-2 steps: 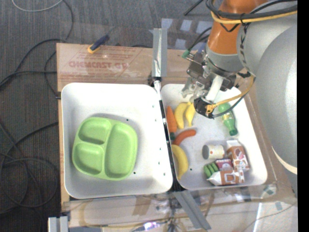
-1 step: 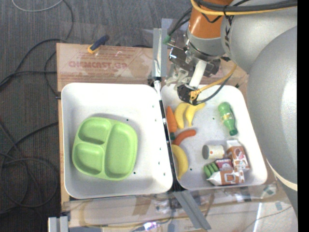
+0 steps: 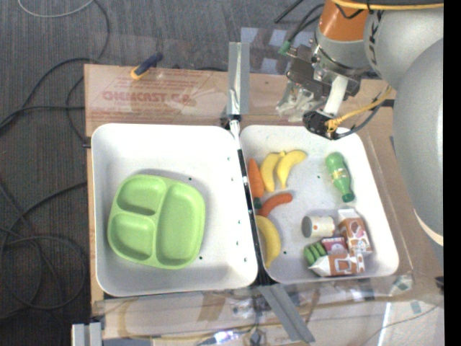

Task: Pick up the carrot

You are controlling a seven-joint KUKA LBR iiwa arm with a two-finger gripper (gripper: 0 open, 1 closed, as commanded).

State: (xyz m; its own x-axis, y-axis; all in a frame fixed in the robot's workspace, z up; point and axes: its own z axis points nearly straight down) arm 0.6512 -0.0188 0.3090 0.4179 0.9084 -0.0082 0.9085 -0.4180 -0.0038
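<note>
The tool (image 3: 297, 101) hangs above the right bin's (image 3: 380, 193) far rim; whether it is open or closed cannot be told. The carrot (image 3: 255, 178), a slim orange stick, lies against that bin's left wall beside two bananas (image 3: 279, 168). Red lettering on the cardboard (image 3: 148, 98) is too faint to read.

We saw the worktop (image 3: 144, 96), a brown board with faded red lettering, carrying two shallow white bins side by side: the left bin (image 3: 130, 139) and the right bin (image 3: 374, 193). A yellow-and-blue clamp (image 3: 146, 65) sat at its far edge.
</note>
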